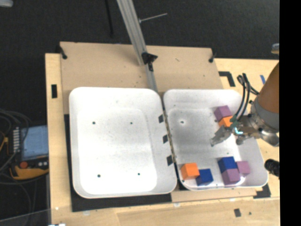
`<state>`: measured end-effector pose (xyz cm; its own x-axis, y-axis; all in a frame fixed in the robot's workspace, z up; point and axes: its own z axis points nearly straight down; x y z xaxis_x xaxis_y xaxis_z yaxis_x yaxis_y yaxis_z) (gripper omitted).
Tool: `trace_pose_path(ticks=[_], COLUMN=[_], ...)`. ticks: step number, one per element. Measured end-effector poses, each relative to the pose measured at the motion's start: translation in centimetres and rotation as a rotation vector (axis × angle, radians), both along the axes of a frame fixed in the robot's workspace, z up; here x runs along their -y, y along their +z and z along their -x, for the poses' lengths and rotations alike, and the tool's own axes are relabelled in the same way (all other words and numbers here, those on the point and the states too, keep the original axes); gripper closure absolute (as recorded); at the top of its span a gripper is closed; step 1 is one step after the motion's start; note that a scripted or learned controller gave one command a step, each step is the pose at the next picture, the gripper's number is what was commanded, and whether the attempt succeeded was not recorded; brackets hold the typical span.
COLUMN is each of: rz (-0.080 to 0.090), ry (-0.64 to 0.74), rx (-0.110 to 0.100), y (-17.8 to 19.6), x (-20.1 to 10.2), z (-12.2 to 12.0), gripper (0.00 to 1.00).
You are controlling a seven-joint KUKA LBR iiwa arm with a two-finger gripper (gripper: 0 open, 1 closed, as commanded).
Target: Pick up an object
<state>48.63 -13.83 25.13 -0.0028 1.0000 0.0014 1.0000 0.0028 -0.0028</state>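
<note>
The right bin (197,107) holds several small blocks. A purple block (222,112) and an orange block (226,121) lie together near its far right side. My gripper (226,139) hovers just in front of that pair, its fingers spread open with nothing between them. Along the bin's near edge sit an orange block (190,170), a blue block (205,176), a second blue block (227,164) and two purple blocks (231,175) (243,167).
The left bin (117,140) lies beside the right one, a ridge with black clips between them. A slanted metal pole (134,29) rises behind the bins. A blue device with cables (30,147) rests off the bench's left edge.
</note>
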Motion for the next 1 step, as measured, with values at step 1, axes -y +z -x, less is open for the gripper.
trace_pose_path(ticks=[1], rz=[0.001], ry=[-0.005], rx=[0.005], y=[0.21], x=[0.05], z=[-0.07], gripper=[0.0])
